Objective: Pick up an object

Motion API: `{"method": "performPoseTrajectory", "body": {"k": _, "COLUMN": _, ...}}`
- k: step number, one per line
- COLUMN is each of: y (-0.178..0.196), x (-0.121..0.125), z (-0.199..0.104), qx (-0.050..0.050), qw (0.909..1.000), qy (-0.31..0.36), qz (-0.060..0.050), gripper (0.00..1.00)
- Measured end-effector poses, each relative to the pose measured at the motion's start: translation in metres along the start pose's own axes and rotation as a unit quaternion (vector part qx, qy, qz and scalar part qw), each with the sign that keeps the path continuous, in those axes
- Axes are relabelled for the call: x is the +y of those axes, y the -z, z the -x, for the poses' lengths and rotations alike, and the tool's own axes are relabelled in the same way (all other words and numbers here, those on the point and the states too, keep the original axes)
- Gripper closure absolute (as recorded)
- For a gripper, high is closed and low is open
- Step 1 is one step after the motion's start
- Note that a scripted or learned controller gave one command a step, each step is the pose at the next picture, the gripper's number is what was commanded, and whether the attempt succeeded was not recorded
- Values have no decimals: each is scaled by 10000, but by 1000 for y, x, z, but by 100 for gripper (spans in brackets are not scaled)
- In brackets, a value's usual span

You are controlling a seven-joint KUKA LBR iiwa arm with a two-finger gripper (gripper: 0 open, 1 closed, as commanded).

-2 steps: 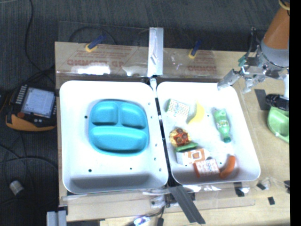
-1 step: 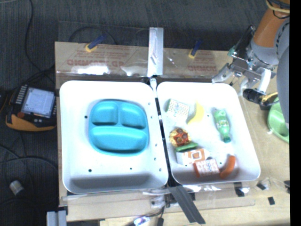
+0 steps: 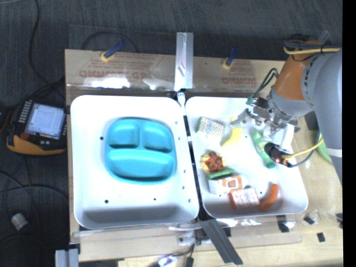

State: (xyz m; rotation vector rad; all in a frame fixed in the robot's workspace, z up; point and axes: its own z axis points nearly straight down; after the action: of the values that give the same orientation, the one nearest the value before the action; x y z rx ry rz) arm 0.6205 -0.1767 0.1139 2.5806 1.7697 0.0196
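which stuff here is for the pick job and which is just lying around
For the job: gripper, yellow piece, green item, patterned packet, orange-red item, right bin.

Lying about: blue tray, left bin, handheld screen device.
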Motion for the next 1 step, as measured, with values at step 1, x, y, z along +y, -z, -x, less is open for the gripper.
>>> {"method": "performPoseTrajectory", "body": {"k": 1, "y": -8, "x": 19, "z": 16, "qx": 12, "qw": 9992, "qy": 383, "qz": 55, "gripper": 0}}
